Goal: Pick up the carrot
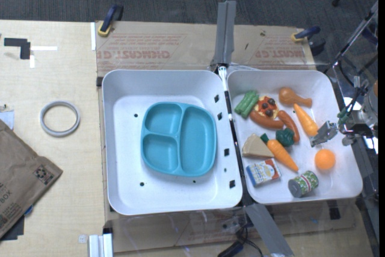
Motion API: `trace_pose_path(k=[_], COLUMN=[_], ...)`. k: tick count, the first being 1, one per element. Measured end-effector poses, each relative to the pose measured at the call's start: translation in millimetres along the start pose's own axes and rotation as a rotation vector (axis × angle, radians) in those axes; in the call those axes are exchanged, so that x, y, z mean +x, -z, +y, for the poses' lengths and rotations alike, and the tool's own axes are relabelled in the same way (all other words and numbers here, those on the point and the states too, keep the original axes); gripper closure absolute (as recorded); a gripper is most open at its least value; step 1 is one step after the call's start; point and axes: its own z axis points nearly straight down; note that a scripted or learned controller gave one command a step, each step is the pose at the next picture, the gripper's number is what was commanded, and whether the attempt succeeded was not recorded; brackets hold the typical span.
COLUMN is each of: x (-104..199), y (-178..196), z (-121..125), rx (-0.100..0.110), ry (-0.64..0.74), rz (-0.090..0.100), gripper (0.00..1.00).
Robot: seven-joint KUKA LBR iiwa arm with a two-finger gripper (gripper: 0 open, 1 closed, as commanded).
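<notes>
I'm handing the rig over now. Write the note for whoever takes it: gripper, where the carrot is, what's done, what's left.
Gripper: at the right bin's right side, over bare floor, holding nothing.
Carrot: lies in the right bin's middle, green top up-left, between the cheese wedge and the orange ball. An orange pepper lies close by; don't confuse them.
Blue tray: in the left bin.
Done: nothing yet.
Left: move left to the carrot, grasp, lift.
</notes>
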Motion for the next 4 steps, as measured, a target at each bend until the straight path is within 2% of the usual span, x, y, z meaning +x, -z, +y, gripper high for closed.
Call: trace_pose_path(k=[1,2,3,4], x=[2,73,94,90], y=[-102,-103,-104,-104], z=[51,85,31,-13], rx=[-0.006,-0.003,-0.002,-0.004], ry=[0.328,0.261,0.304,0.408], rz=[-0.003,-0.001,-0.001,-0.001], gripper=[0.00,0.00,0.00,0.00])
